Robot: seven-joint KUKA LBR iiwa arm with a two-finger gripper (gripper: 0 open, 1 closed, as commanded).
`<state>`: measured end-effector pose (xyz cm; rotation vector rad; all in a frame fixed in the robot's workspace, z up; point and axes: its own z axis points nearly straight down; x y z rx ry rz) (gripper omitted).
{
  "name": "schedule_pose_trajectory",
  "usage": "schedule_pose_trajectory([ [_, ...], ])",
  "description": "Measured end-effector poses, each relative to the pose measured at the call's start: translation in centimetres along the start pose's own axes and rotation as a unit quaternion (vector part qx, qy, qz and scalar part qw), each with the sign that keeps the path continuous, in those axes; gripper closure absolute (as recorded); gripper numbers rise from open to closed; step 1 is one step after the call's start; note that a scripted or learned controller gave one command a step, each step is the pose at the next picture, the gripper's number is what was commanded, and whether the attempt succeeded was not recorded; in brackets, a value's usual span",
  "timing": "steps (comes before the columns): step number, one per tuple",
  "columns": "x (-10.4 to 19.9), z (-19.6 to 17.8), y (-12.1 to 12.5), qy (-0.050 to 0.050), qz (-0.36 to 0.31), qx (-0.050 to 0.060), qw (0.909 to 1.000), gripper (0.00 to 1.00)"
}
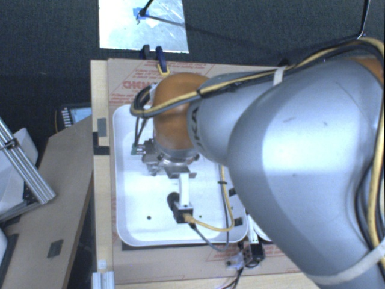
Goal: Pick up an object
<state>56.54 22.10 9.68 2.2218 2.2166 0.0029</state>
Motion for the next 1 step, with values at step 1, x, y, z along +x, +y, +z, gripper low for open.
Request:
schedule_pose_trajectory([
  [1,0.2,-1.23,-0.24,0.001,0.0,0.001,1.0,1.0],
])
